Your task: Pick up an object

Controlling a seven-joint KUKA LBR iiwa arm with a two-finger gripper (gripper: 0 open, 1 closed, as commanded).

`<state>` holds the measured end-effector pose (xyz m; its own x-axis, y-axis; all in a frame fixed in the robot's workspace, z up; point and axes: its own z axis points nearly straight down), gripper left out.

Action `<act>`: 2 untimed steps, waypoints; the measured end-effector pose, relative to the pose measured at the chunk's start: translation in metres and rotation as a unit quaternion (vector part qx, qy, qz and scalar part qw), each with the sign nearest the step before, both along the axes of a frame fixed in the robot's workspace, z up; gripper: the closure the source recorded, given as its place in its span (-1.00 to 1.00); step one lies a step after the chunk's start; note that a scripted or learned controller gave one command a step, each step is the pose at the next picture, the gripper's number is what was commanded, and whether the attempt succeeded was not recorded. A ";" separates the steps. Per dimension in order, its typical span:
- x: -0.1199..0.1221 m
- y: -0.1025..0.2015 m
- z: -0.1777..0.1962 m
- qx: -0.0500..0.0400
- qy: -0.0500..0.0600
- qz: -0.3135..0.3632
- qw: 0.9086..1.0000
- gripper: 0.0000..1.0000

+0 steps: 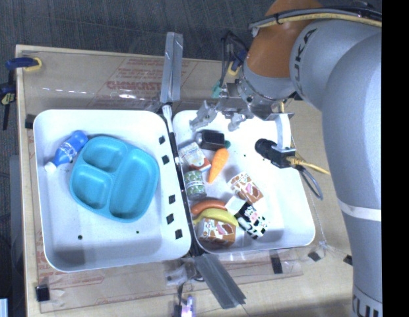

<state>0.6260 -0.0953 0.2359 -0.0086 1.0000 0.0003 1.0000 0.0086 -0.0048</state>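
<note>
- Closest to the camera is the big grey arm (349,144) coming in from the right, orange band up top, reaching down over the far end of the right bin (293,203).
- Pincer (221,114) sits low over that bin's far left corner, right by a small black object (211,138). Can't tell whether it's open or closed, too much metal clutter there, and I see nothing gripped in it.
- So progress-wise: I'd say the pick isn't done yet. Everything looks to be lying in the bins, nothing lifted.
- Candidates in the right bin: a carrot (218,164) just beside the black object, a clear wrapped packet (191,155), a green-labelled jar (195,185), a brown snack box (247,187), a cow-patterned block (253,220), a banana (214,212) and a printed tub (216,230) at the near end.
- Stuff is packed tight along the divider (170,177), so a clean grab there looks tricky. The black object near the pincer seems the easiest bet.
- Left bin (59,236) holds a blue divided plate (115,177) and a blue bottle (69,146) touching its far left edge. Well apart from the action.
- Wooden surface (92,71) underneath, blue clamp (23,63) on its far left corner.
</note>
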 end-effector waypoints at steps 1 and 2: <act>-0.020 -0.042 -0.114 0.000 -0.001 0.063 0.998 -1.00; -0.038 -0.050 -0.132 -0.003 -0.013 0.089 0.996 -1.00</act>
<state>0.5881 -0.1452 0.1039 -0.1858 0.9826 -0.0084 0.9823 0.1859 0.0206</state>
